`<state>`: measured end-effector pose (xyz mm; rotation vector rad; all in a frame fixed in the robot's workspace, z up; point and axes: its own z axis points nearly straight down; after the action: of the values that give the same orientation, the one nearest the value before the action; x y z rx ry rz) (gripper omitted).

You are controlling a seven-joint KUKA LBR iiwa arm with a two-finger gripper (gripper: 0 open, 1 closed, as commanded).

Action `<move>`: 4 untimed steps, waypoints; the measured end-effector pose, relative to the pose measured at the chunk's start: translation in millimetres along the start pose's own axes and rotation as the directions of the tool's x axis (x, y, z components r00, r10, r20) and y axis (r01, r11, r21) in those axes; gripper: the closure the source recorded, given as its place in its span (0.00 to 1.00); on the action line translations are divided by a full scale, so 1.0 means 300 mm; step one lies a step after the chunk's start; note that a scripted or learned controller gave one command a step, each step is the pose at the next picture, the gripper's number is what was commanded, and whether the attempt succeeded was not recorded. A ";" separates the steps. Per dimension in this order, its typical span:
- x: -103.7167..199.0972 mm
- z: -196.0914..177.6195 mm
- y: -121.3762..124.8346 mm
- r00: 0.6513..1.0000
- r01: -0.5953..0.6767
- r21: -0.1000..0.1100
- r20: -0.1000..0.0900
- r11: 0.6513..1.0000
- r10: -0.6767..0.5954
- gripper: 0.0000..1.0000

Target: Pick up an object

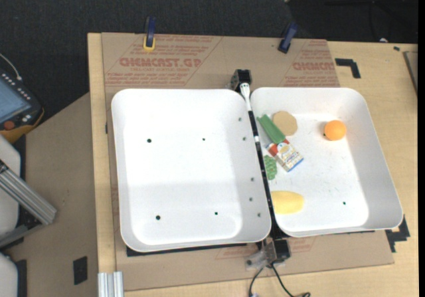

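Gripper: I cannot tell its state from this camera.
Objects: all in the right bin (372, 156); ball (335, 130) alone, lemon (287, 202) near the front wall.
Risk: I think the green stick (271, 128), disc (285, 122) and packet (286, 155) lie too crowded; fingers may slip there.

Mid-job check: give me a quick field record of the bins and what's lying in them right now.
left bin: white, shallow, bare floor with a few dark dots
right bin: white, shallow, holds all the items
orange ball: upper right area, alone
tan disc: upper left area, beside the green stick
green stick: lying along the left wall, slanted
small printed packet: below the disc, red and white
yellow object: lower left corner area
bench surface: brown cardboard with red print, clamps on the far edge
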<state>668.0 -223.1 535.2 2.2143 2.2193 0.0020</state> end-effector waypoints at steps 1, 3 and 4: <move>0.001 -0.041 -0.002 1.000 0.000 -0.005 0.003 1.000 0.000 1.00; 0.005 -0.116 0.002 1.000 0.002 -0.014 0.010 1.000 -0.002 1.00; 0.008 -0.153 0.004 1.000 0.004 -0.019 0.013 1.000 -0.004 1.00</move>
<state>669.0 -220.7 581.0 2.1943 2.2075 0.0090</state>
